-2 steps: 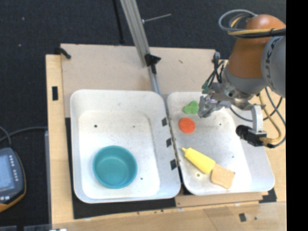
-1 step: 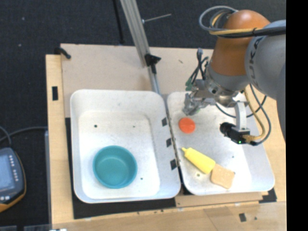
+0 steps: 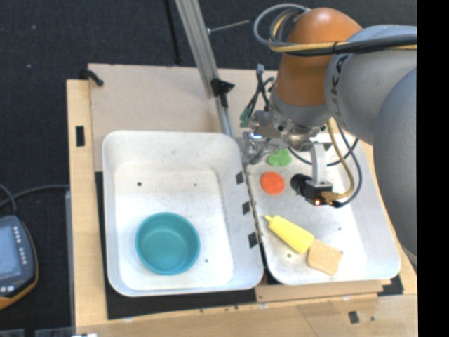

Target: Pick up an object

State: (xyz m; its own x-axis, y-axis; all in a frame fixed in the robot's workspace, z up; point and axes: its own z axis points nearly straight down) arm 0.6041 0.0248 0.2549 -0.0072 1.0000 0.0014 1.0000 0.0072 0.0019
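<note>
Orange disc just below gripper

The arm is bulky and smooth, its shell light grey, with a rounded orange band above the wrist. Grey and yellowish cables loop over the band's top and run along the grey link. Below the band sits a darker metal wrist flange with small fittings and thin wires. A black cable curls down to a small black unit showing an orange glow.
</note>
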